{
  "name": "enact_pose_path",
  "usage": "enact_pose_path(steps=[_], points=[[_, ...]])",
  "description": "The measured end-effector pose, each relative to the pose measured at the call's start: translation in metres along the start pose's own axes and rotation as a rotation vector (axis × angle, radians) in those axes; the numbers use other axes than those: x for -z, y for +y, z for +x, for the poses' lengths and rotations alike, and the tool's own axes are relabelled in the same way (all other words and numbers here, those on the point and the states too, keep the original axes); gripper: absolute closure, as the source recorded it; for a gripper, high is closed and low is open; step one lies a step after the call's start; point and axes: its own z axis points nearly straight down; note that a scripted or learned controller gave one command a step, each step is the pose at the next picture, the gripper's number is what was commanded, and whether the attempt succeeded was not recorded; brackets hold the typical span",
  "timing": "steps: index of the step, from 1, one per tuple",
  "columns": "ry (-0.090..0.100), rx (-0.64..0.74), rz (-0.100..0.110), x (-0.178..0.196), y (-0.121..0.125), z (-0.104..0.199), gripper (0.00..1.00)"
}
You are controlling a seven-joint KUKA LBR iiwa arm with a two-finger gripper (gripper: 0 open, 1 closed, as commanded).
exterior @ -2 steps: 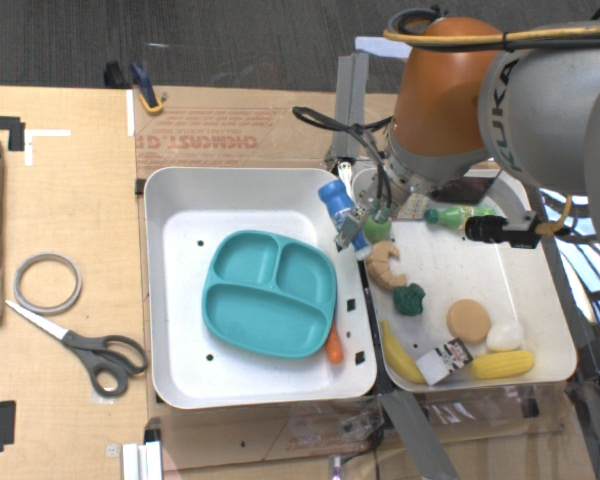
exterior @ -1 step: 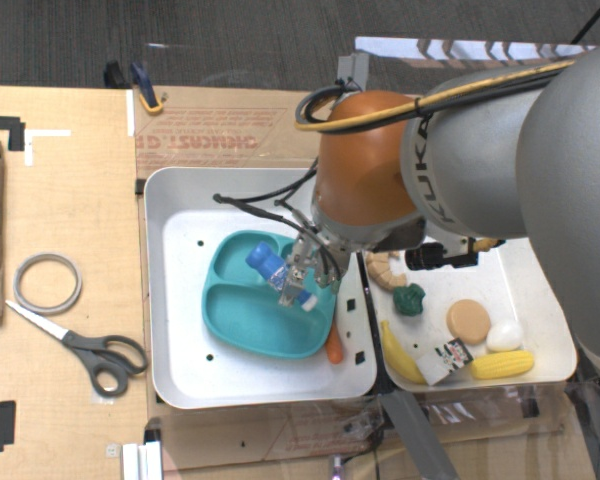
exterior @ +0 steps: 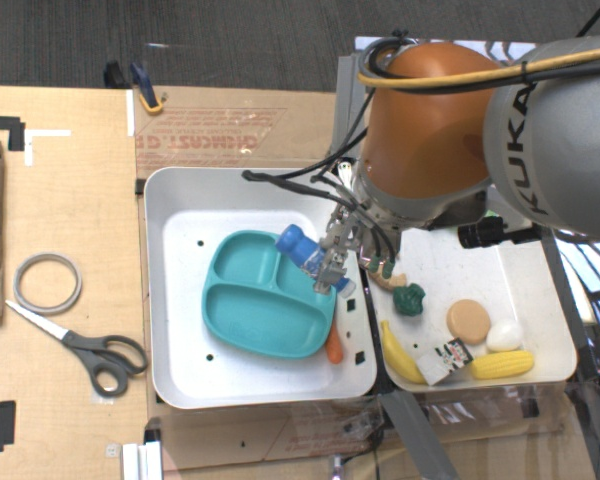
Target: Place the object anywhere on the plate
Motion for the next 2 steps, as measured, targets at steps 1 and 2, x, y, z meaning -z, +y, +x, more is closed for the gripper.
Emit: enact_pose_path(steps=[1, 2], points=[[-0.002, 0.131, 0.000, 0.089, 0.039, -0.042, 1.00], [0.001, 0.229, 0.001, 0.018, -0.022, -0.019, 1.00]])
